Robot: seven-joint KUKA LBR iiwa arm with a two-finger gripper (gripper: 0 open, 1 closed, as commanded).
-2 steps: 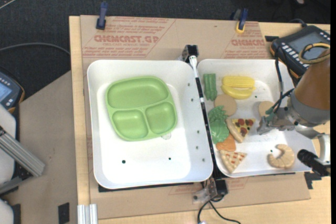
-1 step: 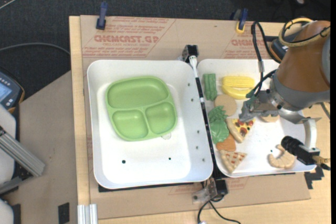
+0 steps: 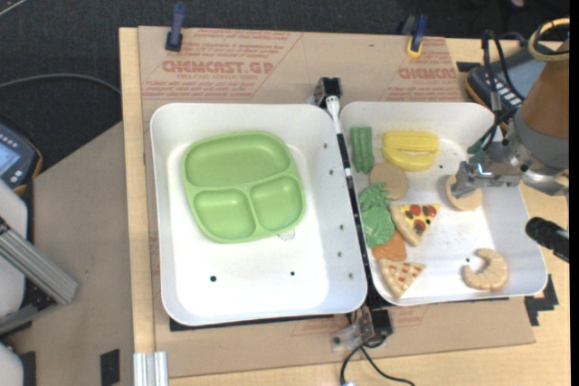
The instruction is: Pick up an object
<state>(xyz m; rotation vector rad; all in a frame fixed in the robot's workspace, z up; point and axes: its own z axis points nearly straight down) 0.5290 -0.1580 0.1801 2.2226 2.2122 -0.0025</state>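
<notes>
Two white bins [image 3: 172, 194] are sitting side by side on the bench. One green divided plate [image 3: 242, 185] is lying in the left bin. In the right bin, two pizza slices [image 3: 414, 221] are lying, together with one yellow piece [image 3: 410, 149], two green pieces [image 3: 362, 149], one croissant [image 3: 487, 270] and two tan round pieces [image 3: 391, 181].

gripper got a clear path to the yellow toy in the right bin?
Probably yes. The yellow toy lies uncovered near the bin's far wall, and the gripper sits just to its right with only bare bin floor between.
</notes>
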